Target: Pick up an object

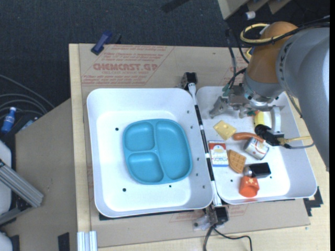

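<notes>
My gripper hangs over the far end of the right bin, below the arm's orange band. Its two grey fingers stand apart, open, with nothing between them. Just in front of it lies a yellow cheese wedge. A small sausage and a silver can lie to the wedge's right. Nearer the front are a red-and-white packet, a waffle-patterned biscuit, a black block and an orange-red toy. A yellow-and-white item lies partly under the wrist.
The left bin holds a blue divided plate. A black clamp sits on the ridge between the bins at the far end. Cables trail from the wrist across the right bin. A blue clip lies on the board's far corner.
</notes>
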Motion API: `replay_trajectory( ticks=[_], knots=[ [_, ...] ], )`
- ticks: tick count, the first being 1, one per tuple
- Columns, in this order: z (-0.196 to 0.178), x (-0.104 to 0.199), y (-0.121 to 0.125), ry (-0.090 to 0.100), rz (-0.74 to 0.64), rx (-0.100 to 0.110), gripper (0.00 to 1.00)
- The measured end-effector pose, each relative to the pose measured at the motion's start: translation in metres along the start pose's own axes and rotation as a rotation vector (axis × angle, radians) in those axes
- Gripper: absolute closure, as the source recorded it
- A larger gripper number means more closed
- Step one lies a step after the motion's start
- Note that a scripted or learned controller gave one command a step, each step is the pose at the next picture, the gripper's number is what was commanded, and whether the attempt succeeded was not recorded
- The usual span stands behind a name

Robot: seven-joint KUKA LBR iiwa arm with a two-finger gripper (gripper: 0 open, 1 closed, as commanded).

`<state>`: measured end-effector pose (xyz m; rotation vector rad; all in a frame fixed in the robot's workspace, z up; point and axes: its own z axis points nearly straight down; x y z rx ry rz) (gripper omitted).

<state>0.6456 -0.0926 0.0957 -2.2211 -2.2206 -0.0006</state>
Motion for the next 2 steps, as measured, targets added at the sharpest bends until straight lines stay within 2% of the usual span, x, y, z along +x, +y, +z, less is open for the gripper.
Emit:
replay_trajectory(
  ticks=[1,2],
  knots=[
    [0.011,0.001,0.0211,-0.001,-0.001,-0.001,0.0],
    [0.0108,-0.0014,0.0211,-0.002,-0.001,-0.002,0.0]
  ],
)
